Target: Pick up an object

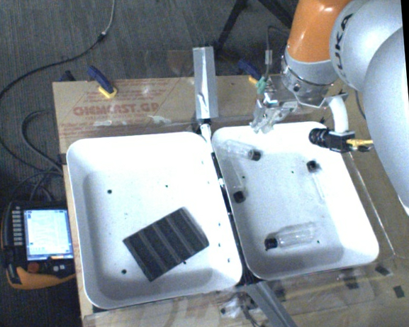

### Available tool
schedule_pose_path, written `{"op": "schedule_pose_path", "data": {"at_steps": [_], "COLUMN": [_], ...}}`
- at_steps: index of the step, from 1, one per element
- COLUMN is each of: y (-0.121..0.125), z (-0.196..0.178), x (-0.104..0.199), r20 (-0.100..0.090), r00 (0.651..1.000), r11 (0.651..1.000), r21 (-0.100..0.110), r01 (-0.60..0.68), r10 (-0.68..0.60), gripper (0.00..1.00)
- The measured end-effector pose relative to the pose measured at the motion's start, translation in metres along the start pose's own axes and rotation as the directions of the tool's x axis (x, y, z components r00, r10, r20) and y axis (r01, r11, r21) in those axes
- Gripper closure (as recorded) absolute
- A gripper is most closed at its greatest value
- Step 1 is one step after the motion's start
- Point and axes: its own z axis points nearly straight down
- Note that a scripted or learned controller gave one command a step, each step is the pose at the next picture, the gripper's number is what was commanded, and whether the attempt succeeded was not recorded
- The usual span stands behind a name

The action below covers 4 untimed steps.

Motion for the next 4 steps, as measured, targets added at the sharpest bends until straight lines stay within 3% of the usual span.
{"op": "schedule_pose_path", "data": {"at_steps": [2, 3, 4], "y": [0.001, -0.019, 0.003], "z": [-0.018, -0.016, 0.000], "x": [-0.001, -0.053, 0.072], "r20": [0.006, -0.007, -0.009], "r00": [1.000, 0.987, 0.908], "r11": [1.000, 0.987, 0.908], "r21": [0.000, -0.001, -0.005], "r01": [0.001, 0.160, 0.419], "r10": [-0.001, -0.160, -0.419], "gripper": [1.00, 1.00, 1.00]}}
